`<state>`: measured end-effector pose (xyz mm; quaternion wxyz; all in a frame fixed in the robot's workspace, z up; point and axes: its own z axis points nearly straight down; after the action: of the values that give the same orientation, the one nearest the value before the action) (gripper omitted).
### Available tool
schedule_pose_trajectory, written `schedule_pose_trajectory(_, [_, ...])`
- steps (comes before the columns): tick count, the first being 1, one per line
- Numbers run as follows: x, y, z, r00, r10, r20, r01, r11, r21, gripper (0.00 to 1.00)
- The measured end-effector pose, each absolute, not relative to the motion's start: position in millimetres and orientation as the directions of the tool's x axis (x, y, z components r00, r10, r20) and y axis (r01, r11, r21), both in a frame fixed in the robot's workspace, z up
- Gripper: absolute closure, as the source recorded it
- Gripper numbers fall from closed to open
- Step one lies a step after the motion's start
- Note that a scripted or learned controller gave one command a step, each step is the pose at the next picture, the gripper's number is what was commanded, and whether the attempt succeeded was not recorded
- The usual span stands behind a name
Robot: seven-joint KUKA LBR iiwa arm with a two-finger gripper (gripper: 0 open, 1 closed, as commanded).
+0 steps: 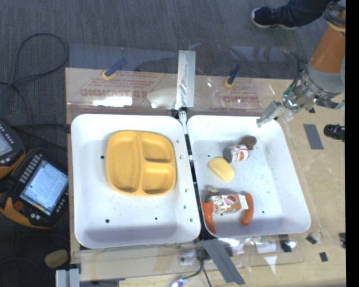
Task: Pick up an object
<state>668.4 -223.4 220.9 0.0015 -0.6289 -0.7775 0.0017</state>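
Note:
The right bin (291,162) holds a small red-and-white can (238,153) lying on its side, with a dark brown round object (248,142) touching its upper right. A pale yellow lump (221,169) lies just below the can. Near the front of this bin an orange carrot (208,216) lies against a labelled orange bottle (233,204). My gripper (269,116) hangs over the right bin's back right corner, above and to the right of the can. It holds nothing that I can see.
The left bin (84,168) holds a yellow divided tray (140,162). A metal divider post (185,78) stands behind the seam between the bins. A handheld control pendant (33,188) lies left of the bench. A person's shoe (269,17) is at the top.

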Motion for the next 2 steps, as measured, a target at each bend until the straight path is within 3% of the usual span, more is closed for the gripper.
schedule_pose_trajectory(2, [668.4, -223.3, 219.9, -0.101, 0.995, 0.001, 0.995, 0.101, -0.004, 0.0])
